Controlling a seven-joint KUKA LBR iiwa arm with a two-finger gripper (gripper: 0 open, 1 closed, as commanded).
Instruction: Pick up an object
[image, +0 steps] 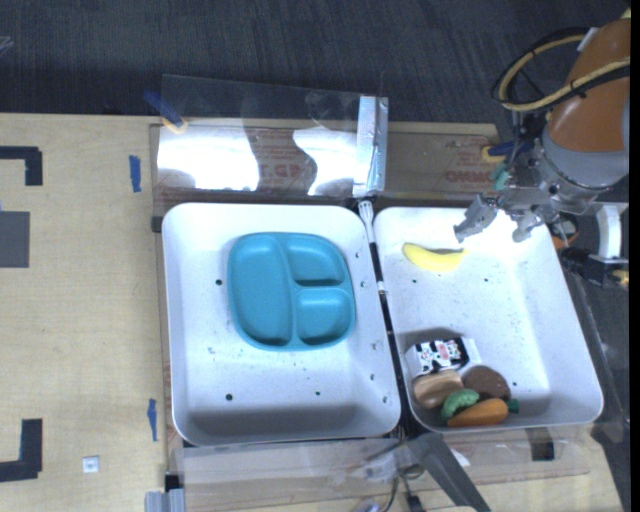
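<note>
Wooden bench (70, 330); no legible writing; spread, empty fingers (497, 220) above right bin (560, 330), near banana (433, 257)

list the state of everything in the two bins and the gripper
gripper: above the back of the right bin, fingers spread apart, holding nothing
banana: lying flat, near the right bin's back left corner
blue divided plate: right side up, flat in the left bin, nothing on it
toy foods and black-and-white box: huddled together, touching, at the right bin's front edge
</note>
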